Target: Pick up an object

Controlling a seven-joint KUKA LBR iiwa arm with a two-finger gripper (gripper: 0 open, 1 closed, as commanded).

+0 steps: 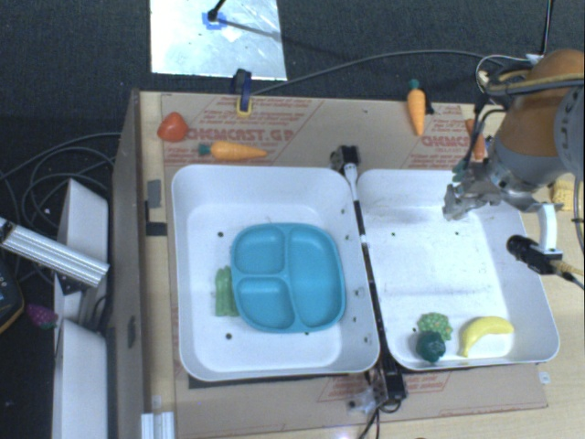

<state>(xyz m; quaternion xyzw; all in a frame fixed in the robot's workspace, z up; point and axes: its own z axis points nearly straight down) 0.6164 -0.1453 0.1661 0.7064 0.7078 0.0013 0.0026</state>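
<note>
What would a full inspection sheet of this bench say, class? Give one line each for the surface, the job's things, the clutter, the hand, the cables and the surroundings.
Surface: cardboard-covered bench bearing a left bin and a right bin side by side.
Job's things: blue divided plate and green piece in the left bin; banana, broccoli and dark green ball at the right bin's near edge.
Clutter: tomato and two carrots on the cardboard behind the bins.
Hand: hand over the right bin's far part; finger state unclear.
Cables: cable across the dark floor; loops at left.
Surroundings: shiny sheet on dark carpet.
</note>
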